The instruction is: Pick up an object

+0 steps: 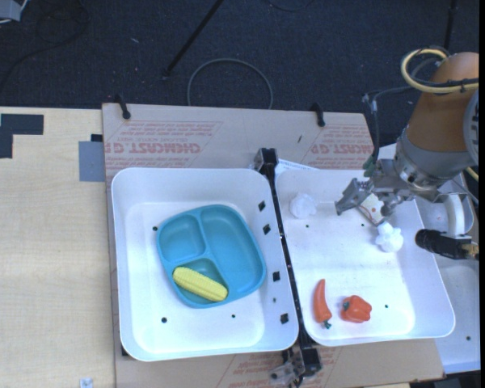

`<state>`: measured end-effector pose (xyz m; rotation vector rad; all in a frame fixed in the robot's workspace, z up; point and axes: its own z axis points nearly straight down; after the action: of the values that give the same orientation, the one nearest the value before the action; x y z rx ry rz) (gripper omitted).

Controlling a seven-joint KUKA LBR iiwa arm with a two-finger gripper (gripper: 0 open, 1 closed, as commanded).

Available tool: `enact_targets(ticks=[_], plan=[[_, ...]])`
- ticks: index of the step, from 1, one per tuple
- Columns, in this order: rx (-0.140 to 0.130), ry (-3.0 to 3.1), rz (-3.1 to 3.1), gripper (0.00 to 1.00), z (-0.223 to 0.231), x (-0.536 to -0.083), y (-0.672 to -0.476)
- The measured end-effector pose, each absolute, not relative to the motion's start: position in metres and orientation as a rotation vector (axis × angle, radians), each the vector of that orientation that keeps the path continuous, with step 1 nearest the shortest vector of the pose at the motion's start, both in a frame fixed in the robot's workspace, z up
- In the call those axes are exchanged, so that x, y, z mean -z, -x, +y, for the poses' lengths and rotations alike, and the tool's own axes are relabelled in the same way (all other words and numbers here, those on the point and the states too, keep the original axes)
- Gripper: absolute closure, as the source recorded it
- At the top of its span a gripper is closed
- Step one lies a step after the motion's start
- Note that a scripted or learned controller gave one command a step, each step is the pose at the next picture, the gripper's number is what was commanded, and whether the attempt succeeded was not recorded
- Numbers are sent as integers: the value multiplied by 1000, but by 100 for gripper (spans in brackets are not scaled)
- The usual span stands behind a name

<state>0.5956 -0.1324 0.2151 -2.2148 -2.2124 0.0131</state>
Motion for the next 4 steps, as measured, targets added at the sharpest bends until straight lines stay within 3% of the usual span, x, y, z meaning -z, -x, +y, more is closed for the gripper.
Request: enact_targets(ticks=[1,3,4], plan=[[-1,2220,-2221,0,-133,-222,-598],[-8,2216,-2215,0,-131,-93,-590],[-4,2222,-2214,0,-131,-87,-589]])
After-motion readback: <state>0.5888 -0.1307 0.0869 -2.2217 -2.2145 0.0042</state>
